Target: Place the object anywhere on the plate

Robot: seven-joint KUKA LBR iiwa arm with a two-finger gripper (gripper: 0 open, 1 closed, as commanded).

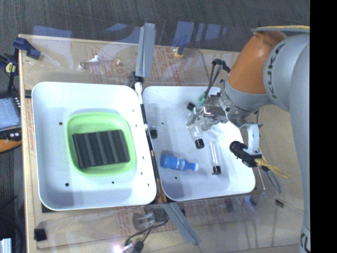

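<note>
A small blue bottle (178, 163) with a pale cap end lies on its side near the front of the right white bin (174, 101). In the left bin sits the green plate (100, 124), with a dark ridged insert in its middle. My gripper (207, 156) hangs over the right bin, just right of the bottle and slightly behind it. Its two clear fingers with black tips (199, 143) stand apart, open, with nothing between them. The bottle lies outside the fingers, close to the front fingertip.
The grey arm with its orange band (253, 67) covers the right bin's back right corner. A raised rim (147, 141) divides the two bins, with a small black piece on it. Cables and a black part (241, 151) hang near the wrist.
</note>
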